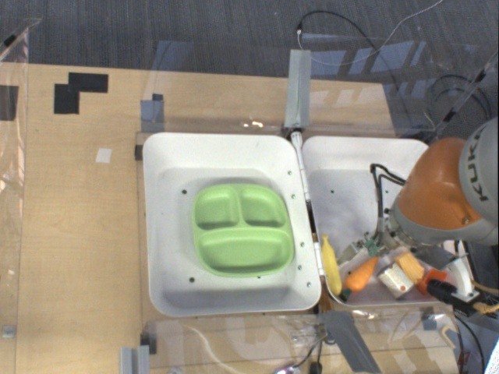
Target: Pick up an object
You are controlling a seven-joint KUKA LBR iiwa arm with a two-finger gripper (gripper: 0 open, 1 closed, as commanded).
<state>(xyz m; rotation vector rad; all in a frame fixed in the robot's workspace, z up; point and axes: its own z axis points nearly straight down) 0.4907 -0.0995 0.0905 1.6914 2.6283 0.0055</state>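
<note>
Objects for picking lie in the right bin (343, 170), heaped toward its five o'clock corner: a yellow banana (330, 265) along the left wall, then an orange carrot (360, 276), then a pale block (408, 266). Left of them, the left bin (164, 209) holds a green divided plate (242, 229). The gripper (379, 245) is down among the heap; its grasp cannot be told.

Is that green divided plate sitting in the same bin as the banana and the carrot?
No. The green plate lies in the left bin, while the banana and carrot lie in the right bin.
</note>
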